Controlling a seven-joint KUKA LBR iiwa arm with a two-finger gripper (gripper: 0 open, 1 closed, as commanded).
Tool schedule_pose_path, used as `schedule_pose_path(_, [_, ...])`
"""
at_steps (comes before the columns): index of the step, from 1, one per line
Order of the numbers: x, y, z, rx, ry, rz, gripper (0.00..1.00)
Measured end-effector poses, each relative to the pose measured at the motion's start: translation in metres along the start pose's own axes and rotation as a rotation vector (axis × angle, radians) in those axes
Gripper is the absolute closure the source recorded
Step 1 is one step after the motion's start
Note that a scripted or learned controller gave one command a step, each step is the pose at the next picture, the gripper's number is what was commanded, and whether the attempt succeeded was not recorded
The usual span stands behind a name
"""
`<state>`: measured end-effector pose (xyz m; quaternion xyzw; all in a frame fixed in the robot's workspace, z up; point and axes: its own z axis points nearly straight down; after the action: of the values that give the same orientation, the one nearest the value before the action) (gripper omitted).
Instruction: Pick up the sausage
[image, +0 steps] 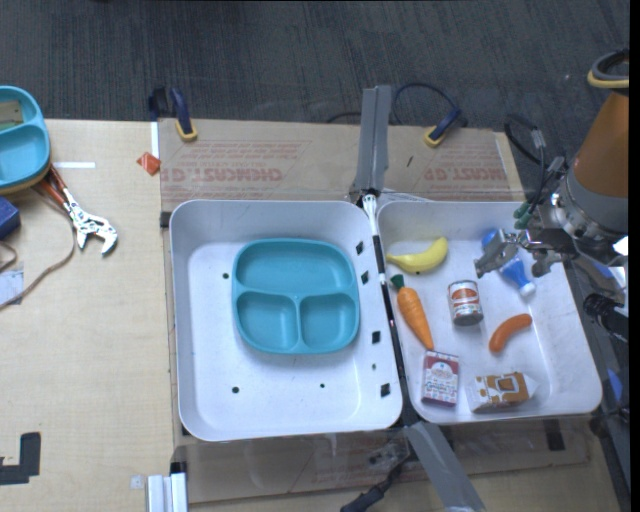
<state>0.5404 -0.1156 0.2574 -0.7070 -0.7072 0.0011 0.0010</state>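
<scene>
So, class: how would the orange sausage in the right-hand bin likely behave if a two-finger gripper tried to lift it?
The sausage looks smooth and glossy, so it may slip between fingers. Its rounded, slightly curved shape suggests it could roll or pivot on the flat bin floor if nudged off-centre. It looks like small toy food, so probably light and fairly stiff. It lies apart from the can, leaving room to approach.

the gripper (512, 252) hangs over the upper right of the right bin (560, 405), seemingly just above a blue object (515, 272). the sausage (510, 331) lies lower right of a small can (465, 302), apart from it. a banana (420, 257), carrot (414, 315) and two cartons share that bin. the left bin (190, 330) holds a teal divided plate (296, 296).
</scene>
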Motion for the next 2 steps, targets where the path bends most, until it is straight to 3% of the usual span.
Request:
schedule_pose_path(1, [-0.0180, -0.0629, 0.1497, -0.001, 0.001, 0.102, 0.00])
schedule_pose_path(2, [-0.0189, -0.0627, 0.1412, -0.001, 0.000, 0.106, 1.00])
